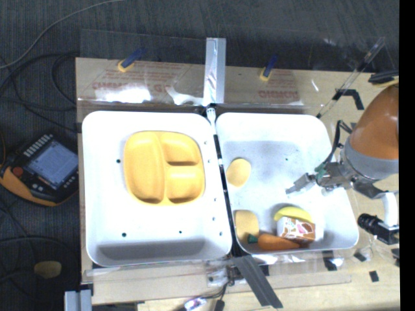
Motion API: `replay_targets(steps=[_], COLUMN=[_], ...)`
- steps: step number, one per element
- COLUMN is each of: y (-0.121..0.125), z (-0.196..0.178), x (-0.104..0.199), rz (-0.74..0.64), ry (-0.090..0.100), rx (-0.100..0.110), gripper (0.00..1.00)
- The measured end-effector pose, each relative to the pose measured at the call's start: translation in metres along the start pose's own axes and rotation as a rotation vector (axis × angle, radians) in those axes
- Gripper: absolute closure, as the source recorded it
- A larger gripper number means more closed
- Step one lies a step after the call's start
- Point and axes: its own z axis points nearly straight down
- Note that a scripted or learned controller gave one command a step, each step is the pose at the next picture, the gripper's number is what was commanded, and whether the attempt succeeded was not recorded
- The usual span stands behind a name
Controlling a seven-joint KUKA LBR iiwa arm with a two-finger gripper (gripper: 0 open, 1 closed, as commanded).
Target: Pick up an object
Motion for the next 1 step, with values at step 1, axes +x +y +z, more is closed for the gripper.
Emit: replay_targets(steps=[1], y=[0.0307], z=[-0.0156], x=[0.0016], rz=[0.084], ry=[0.002], rx=[0.001], gripper=[0.00])
